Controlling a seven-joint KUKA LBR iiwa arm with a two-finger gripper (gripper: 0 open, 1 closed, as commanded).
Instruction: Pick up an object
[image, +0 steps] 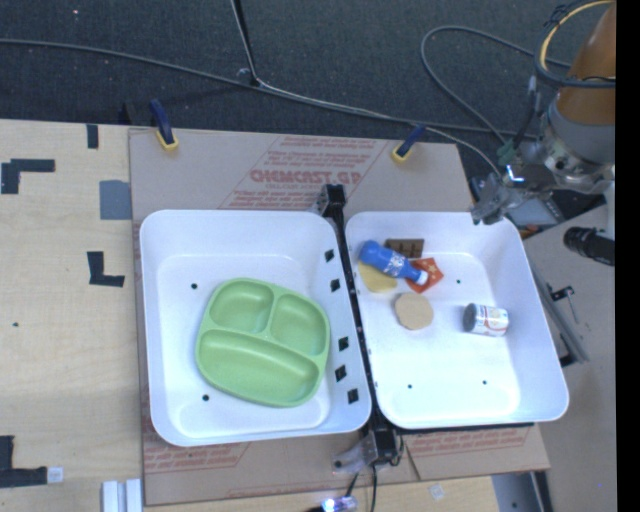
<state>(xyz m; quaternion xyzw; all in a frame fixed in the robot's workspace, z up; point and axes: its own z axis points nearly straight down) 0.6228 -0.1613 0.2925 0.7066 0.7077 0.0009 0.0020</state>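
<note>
I see a green plate (264, 342) far left of my claw (490, 205). Nearer, down-left of it: a blue bottle (388, 260), a tan disc (413, 312), a can (487, 319). Whether the claw is open, I can't tell.

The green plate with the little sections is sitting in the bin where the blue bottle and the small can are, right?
Not quite. The camera view shows the green plate alone in the left bin. The blue bottle and the small can lie in the right bin.
</note>
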